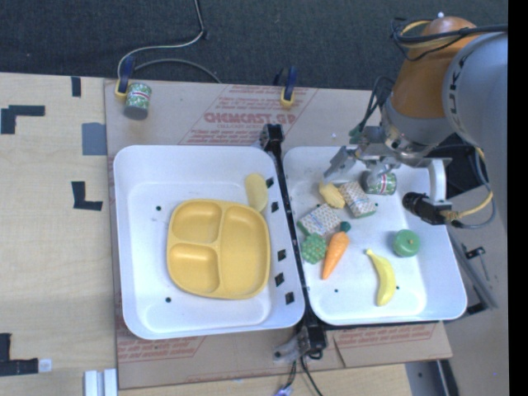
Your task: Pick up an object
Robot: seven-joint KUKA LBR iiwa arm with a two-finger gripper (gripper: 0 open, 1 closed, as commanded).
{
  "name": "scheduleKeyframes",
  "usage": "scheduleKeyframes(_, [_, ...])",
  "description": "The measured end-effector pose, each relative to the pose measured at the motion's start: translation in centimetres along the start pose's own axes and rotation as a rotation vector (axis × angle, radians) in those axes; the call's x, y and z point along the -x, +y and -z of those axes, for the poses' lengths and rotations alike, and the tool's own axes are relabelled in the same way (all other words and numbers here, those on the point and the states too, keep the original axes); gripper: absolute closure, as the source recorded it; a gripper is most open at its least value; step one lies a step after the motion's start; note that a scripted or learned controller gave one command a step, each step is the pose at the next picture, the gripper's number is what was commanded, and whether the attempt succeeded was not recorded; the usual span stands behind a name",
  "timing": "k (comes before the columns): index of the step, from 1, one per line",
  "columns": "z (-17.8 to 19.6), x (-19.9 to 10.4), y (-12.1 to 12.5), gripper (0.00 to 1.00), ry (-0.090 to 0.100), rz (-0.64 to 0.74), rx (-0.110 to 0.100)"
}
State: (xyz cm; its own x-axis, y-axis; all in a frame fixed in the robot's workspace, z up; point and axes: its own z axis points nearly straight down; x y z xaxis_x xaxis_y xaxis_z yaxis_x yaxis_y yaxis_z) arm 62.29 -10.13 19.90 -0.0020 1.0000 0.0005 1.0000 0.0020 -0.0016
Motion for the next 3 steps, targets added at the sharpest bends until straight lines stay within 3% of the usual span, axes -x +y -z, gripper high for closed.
scheduleKeyframes(1, [-10.7, 0.7, 1.7, 0.0, -0.004, 0.0, 0.01])
scheduleKeyframes(2, [-11.4, -0.6, -0.7, 0.0, -0.001, 0.0, 0.003])
scheduleKeyframes(3, [-11.3, -0.1, -5.5, 0.0, -0.002, -0.001, 0.005])
